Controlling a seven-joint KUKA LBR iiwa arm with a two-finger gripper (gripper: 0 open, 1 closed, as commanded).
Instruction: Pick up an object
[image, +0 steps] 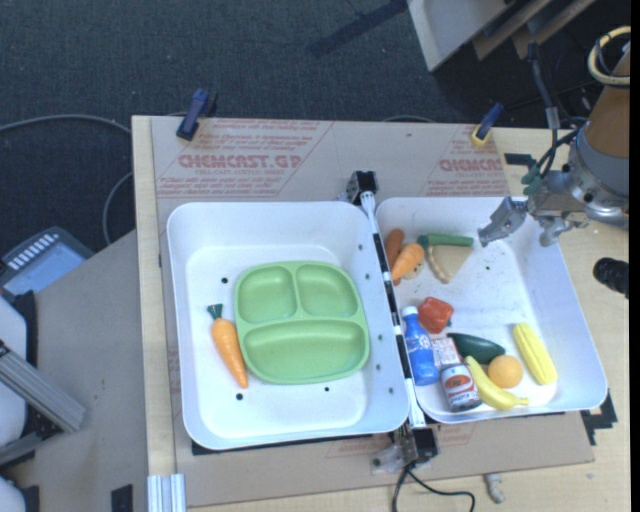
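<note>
Hovering: gripper (525, 222) hangs over the far right corner of the right bin (572, 300), above bare white floor, touching none of the toys.
Fingers: two prongs splay apart, one toward the bin's middle, one toward its right wall; released, with nothing between them.
Candidates to pick: all unclaimed. Along the right bin's left wall lie a small carrot (406, 262) and a brownish piece just behind it; a green stick-like vegetable (446, 240) sits near the far wall with a pale wedge just in front.
Near-edge cluster: red pepper (435, 314), blue bottle (418, 346), small can (459, 386), dark green vegetable (480, 348), banana (492, 388), orange (506, 371) and corn cob (534, 352) crowd the near edge, many touching.
Left bin: green divided plate (300, 322) sits centred, a larger carrot (229, 347) lying just beside its left rim.
Why so, I'd guess: the arm reaches in from the right, so the right bin's far corner is its natural entry point.
Open room: the right bin's middle and far right are bare, good for descending; the packed near edge leaves little gap for prongs.
Easiest target, in my judgement: the green stick or the wedge, nearest the gripper and fairly free-standing.
Risk: walls beside the small carrot may block one prong.
</note>
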